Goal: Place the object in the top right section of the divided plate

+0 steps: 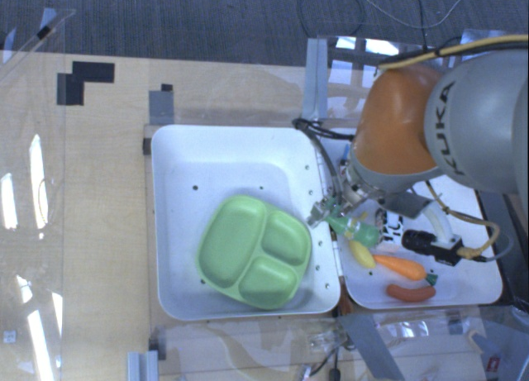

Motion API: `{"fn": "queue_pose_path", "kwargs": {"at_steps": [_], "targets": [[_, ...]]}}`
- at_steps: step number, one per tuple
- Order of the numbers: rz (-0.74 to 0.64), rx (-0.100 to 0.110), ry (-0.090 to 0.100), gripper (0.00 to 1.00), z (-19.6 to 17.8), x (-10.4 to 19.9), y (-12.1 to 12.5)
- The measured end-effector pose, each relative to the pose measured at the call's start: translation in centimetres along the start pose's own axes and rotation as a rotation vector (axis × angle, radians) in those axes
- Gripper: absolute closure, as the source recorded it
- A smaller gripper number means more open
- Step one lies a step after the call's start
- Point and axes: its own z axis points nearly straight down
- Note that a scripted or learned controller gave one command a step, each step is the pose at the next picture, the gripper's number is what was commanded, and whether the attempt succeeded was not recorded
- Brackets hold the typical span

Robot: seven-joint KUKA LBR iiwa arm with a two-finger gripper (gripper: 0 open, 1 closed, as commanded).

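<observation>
The light green divided plate [254,251] lies tilted in the left white bin [207,164], with one long section on its left and two smaller ones on its right. My gripper [332,212] hangs over the wall between the two bins, just right of the plate's upper right section. It is shut on a small green object [350,227], which pokes out to the lower right of the fingers. The grey and orange arm covers the upper part of the right bin.
In the right bin [463,292] lie a yellow toy piece [363,254], an orange carrot [400,267] and a red sausage [410,292]. The left bin's floor is bare white around the plate. Cables loop behind the bins.
</observation>
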Motion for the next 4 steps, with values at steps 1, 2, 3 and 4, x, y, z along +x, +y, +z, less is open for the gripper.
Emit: {"fn": "queue_pose_path", "kwargs": {"at_steps": [1, 2, 3, 4], "targets": [[-0.008, 0.0, 0.0, 1.0, -2.1, 3.1, -0.5], [-0.015, -0.001, -0.001, 1.0, 0.0, 0.8, -3.5], [-0.117, -0.002, -0.002, 1.0, 0.0, 3.6, 1.5], [-0.055, -0.002, -0.002, 1.0, 0.0, 2.5, 2.2]]}}
